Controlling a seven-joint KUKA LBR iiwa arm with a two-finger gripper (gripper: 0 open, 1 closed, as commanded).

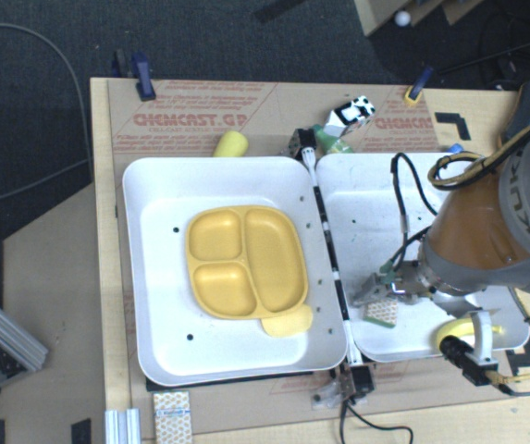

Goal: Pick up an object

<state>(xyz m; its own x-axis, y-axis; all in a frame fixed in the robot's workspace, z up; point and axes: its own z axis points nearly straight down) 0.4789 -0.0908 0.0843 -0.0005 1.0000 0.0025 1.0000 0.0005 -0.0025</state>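
Note:
My gripper [382,291] is low in the right bin [366,220], near its front left corner, on the grey arm with its orange band [473,220]. A small tan speckled block [383,314] lies on the bin floor just below the gripper, touching it or very close to it. A yellow banana-shaped object [456,331] rests at the front of the same bin, partly behind the arm's black fitting. In the left bin [154,248] sits a yellow divided plate [246,262], and a flat pale-yellow piece [288,322] pokes out from under its front edge.
Behind the bins, on the cardboard, lie a yellow object [231,143], a black-and-white toy [353,112] and a green item [332,138]. A black cable [401,188] loops over the right bin. The ridge between the bins [325,239] runs just left of the gripper.

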